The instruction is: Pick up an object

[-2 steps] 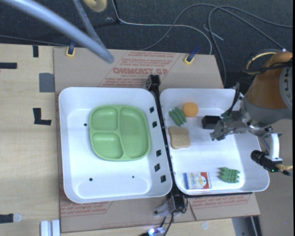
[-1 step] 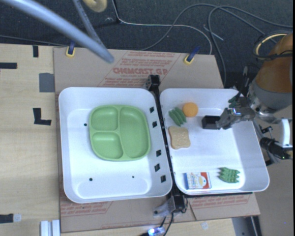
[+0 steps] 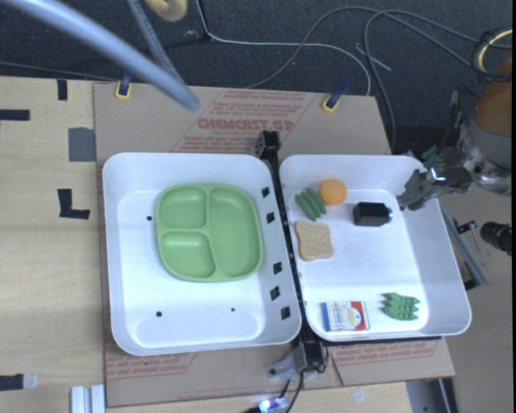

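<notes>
2 shallow white bins sat side by side on the tabletop (image 3: 34,231), resting on a sheet of brown cardboard (image 3: 241,114) with red print. The left bin (image 3: 125,256) carried a green divided plate (image 3: 211,232) with 3 compartments, lying flat near the bin's middle.

The right bin (image 3: 430,256) carried 6 small things. An orange ball (image 3: 332,191) lay toward the far side, just beside a dark green leafy piece (image 3: 310,203) on its left. Below those 2 lay a slice of toast (image 3: 313,241), close to the divider between the bins. A small black block (image 3: 371,213) sat to the right of the ball, near the middle of the bin's far half. Along the near edge lay a flat white packet with blue and red print (image 3: 344,317), and to its right a bright green ridged piece (image 3: 401,306).

The arm came in from the right, and its claw (image 3: 417,192) hung at the right bin's far right rim, right of the black block and apart from it. Whether the claw was spread or pressed together could not be told from this slant, and nothing could be made out in it. All 6 things lay on the bin floor
</notes>
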Robot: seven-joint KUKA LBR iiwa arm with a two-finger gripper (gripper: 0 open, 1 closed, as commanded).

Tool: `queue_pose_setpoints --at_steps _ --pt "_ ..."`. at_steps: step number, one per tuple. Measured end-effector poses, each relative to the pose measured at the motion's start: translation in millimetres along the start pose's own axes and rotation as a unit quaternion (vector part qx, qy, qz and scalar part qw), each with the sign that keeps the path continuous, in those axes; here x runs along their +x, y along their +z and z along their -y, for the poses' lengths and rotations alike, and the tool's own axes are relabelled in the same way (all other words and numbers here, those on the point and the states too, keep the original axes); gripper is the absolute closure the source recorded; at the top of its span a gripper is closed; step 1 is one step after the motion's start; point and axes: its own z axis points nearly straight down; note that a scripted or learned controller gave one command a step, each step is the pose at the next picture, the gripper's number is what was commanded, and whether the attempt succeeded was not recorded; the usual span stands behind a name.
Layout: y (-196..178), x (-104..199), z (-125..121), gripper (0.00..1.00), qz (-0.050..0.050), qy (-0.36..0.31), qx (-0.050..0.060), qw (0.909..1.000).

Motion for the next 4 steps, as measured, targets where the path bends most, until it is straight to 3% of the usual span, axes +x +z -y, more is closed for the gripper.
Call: queue_pose_setpoints --at_steps 1,3,4 --pt "-23.4 0.2 -0.6 1.0 -0.001 0.0 0.002 1.0" --pt "10.0 113.3 -23.9 1.0 -0.001 -0.002 0.004 1.0" --pt "18.6 163.8 -46.9 1.0 -0.001 -0.002 0.003 1.0"
